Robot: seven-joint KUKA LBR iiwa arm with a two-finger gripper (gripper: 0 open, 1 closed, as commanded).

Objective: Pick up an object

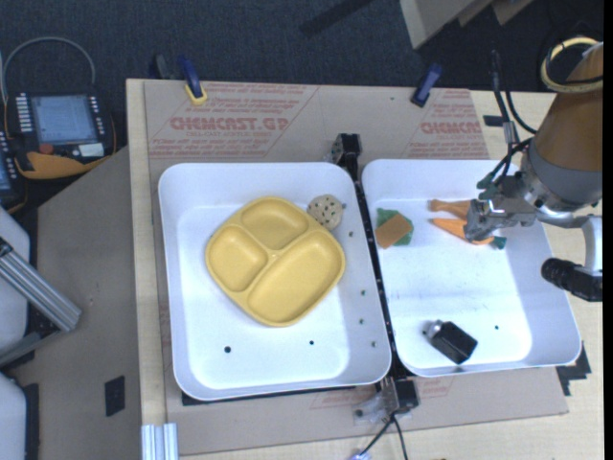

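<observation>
Over on the left, the left bin (pixel 182 286) holds a yellow divided plate (pixel 276 271) lying flat in its middle, with a small cookie (pixel 327 209) just beside the plate's upper right edge; none of that looks touched. Moving across to the right bin (pixel 536 348), an orange and green piece (pixel 394 228) rests near its upper left corner, and a small black block (pixel 451 340) lies near the front edge, well apart from everything else. Further right, some orange, carrot-like pieces (pixel 446 215) lie at the back of that bin, and the gripper (pixel 482 220) is down right at their right end, the arm (pixel 572 137) coming in from the side. From where I stand I cannot tell whether the fingers are apart or closed, nor whether anything sits between them. I'd judge the pick is only at the reaching stage: nothing is lifted clear of the bin floor, so the grasp and the lift are both yet to be proven.
</observation>
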